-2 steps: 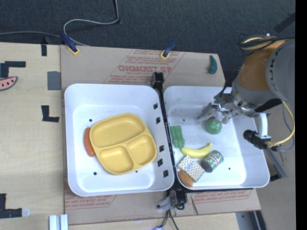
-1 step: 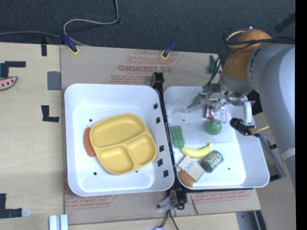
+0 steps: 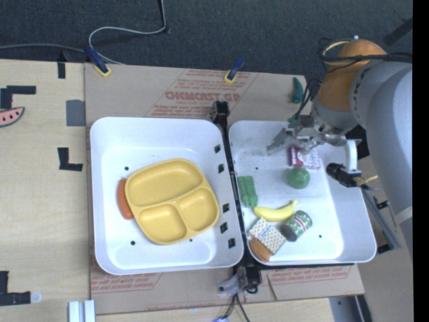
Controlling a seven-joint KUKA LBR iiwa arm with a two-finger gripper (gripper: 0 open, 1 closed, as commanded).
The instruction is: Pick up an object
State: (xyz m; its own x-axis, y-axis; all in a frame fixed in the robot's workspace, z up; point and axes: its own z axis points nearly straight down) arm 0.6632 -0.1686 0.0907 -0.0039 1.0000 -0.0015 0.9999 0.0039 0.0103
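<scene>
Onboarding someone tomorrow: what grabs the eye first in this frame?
The big yellow three-compartment plastic tray lying in the left white bin, with an orange object peeking out at its left edge. Then the right white bin with its clutter: a yellow banana, a green ball and a small can, with the grey arm's gripper over that bin's far side.

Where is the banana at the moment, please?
The banana lies in the right bin, toward its front, between the green block and the small can, below the green ball.
</scene>
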